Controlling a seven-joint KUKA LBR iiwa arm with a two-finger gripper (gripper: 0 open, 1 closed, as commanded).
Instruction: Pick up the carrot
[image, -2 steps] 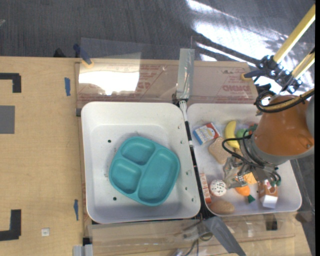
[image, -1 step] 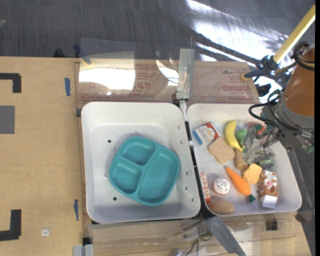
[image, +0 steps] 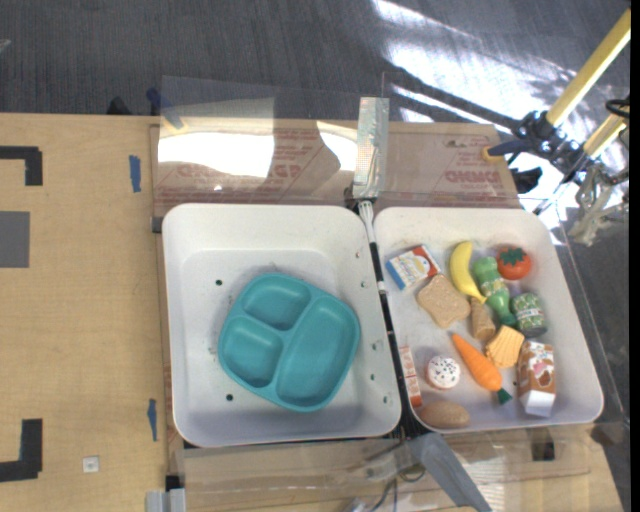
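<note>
The carrot (image: 476, 362) is orange with a small green tip at its lower right end. It lies slanted on the floor of the right bin (image: 580, 330), in the near half. A white speckled ball (image: 444, 372) sits just to its left, a yellow cheese wedge (image: 505, 346) touches it on the right, and a slice of bread (image: 443, 300) lies just above it.
The right bin also holds a small milk carton (image: 412, 266), banana (image: 461, 268), tomato (image: 514, 263), green vegetables (image: 529, 312), a juice carton (image: 537, 377) and a potato (image: 445, 412). In the left bin (image: 190, 260) rests a teal divided plate (image: 290, 340).
</note>
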